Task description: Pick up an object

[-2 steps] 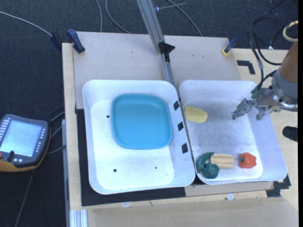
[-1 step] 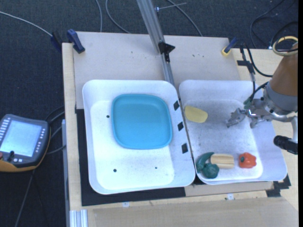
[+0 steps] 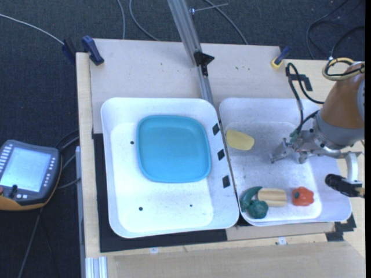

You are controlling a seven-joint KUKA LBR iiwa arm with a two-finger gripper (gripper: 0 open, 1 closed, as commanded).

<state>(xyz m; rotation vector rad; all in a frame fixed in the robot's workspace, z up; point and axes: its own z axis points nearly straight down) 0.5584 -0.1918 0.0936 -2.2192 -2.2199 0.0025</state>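
While the bench (image 3: 145, 68) carries two white bins side by side, the left bin (image 3: 116, 155) holds a square blue plate (image 3: 174, 148) lying flat near its middle. The right bin (image 3: 261, 114) has the grey and orange arm (image 3: 342, 112) reaching in from the right. Its pincer (image 3: 288, 150) hangs low over the bin's middle, with one thin finger (image 3: 279, 154) slanting down and to the left; whether the fingers are apart or together I cannot tell, and nothing shows between them. Along the near wall lie three pieces of toy food in a row: a green vegetable (image 3: 254, 202) at the left, a tan block (image 3: 272, 197) touching it with its long axis running left to right, and a red pepper (image 3: 302, 196) just beside that. A yellow piece (image 3: 240, 139) rests apart from them, near the left wall, pointing right. A teach pendant (image 3: 26, 172) lies on the floor off the bench's left.
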